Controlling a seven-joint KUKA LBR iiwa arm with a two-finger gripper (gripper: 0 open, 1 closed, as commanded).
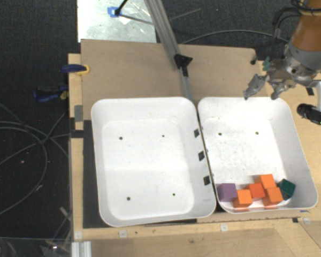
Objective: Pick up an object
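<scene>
Grey KUKA arm w/ orange band comes in at the top right corner, wrist angled down & toward the left, so the two-finger metal gripper (262, 90) hangs over the far rim of the right-hand shallow white plastic bin (241, 143), near its far right corner. Its two fingers are spread apart w/ nothing between them; tips point down at the bin edge. The blocks sit well apart from the gripper, bunched in the near right corner of that same bin: a purple cube (227, 191) on the left of the bunch, a cluster of small orange cubes (259, 189) touching one another just beside it, and a dark green block (287, 187) at the right end against the bin wall. The left-hand shallow white plastic bin (147, 159) lies alongside, joined to the right one by small black clips along the shared edge. Both bins rest on a tan board bench (128, 68); a slanted grey metal pole (166, 31) crosses its far side, w/ a blue clamp (75, 68) at the board's left edge.
</scene>
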